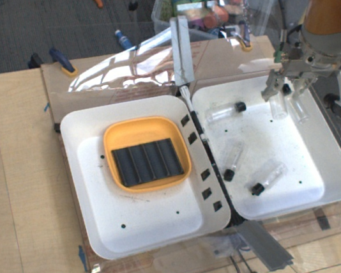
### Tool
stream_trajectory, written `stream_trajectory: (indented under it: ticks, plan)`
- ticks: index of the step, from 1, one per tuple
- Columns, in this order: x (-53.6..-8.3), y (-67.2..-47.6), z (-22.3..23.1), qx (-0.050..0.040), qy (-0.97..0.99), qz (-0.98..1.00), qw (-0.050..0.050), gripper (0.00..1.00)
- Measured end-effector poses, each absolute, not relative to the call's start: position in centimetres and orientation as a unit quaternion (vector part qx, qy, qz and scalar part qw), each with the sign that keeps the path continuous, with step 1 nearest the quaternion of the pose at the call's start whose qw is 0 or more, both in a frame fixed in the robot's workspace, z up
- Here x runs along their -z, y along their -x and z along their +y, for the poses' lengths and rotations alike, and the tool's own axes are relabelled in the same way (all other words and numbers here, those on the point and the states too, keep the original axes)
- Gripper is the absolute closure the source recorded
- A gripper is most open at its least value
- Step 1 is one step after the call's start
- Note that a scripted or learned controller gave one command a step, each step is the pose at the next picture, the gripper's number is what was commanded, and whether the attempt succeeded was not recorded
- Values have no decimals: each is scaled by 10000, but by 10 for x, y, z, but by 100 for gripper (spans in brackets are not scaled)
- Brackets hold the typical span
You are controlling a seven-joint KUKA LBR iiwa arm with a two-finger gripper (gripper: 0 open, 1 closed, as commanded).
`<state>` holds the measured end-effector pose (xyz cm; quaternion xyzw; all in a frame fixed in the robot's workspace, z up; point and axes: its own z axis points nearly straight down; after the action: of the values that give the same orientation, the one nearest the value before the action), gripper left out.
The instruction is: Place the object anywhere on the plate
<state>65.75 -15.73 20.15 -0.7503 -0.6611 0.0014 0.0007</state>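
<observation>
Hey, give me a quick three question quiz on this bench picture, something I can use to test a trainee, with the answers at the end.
1. True or false: the orange plate sits in the left bin.
2. How many clear vials with black caps lie in the right bin?
3. Where is the gripper? A) over the plate B) over the right bin's far right corner C) outside both bins

Key:
1. True; it carries a black ribbed insert.
2. Three: one near the far edge, one by the divider, one toward the near side.
3. B
</observation>
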Motion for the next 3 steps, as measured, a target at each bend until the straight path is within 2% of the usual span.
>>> stream_trajectory:
  ticks: [1,2,3]
  plan:
    - [-220,-668,-136,2,6828,-7306,-7,100]
    - [-184,-667,-119,-3,5573,-8303,24,100]
    - [-199,-667,-95,5,4539,-8911,7,100]
